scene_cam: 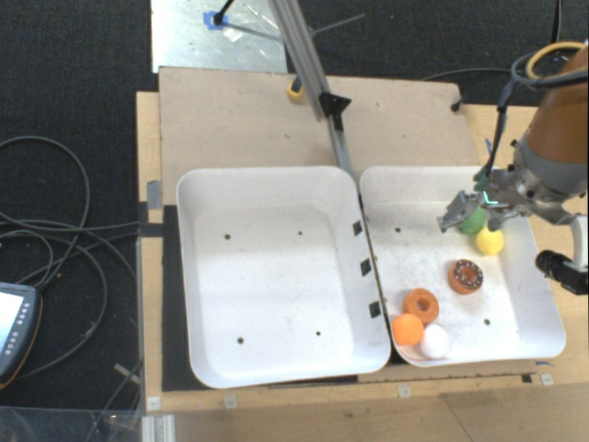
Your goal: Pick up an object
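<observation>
In the right bin (529, 339) my gripper (463, 215) hangs over the upper right part, reaching in from the right. A small green object (475, 218) sits right at the gripper's tip, partly hidden by it. Touching it just below is a yellow object (490, 241). Further toward the front lie a brown donut (466, 276), an orange ring (421, 304), an orange ball (407, 329) and a white ball (434, 342).
The left bin (198, 201) shares a raised divider (365, 265) with the right bin. A slanted metal pole (304, 44) crosses the bench behind the bins. Cables and a pendant lie on the floor at left.
</observation>
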`<action>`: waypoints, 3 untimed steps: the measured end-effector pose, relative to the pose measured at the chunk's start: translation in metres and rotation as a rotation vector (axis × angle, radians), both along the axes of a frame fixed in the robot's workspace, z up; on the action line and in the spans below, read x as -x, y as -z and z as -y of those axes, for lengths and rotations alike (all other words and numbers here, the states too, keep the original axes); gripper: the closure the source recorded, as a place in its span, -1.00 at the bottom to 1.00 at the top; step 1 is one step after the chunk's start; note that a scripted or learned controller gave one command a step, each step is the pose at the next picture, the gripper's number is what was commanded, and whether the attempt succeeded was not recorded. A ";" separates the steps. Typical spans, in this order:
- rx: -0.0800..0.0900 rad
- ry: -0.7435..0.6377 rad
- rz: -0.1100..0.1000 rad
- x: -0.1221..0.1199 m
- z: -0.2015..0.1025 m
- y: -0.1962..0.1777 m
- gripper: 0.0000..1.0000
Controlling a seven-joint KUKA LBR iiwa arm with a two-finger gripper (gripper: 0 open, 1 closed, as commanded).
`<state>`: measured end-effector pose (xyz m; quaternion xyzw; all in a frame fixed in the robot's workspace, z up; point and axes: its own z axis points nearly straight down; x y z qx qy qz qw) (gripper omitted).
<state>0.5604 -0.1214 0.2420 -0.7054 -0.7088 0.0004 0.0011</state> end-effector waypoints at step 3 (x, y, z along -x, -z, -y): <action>0.000 0.004 -0.001 -0.005 -0.003 0.104 -1.00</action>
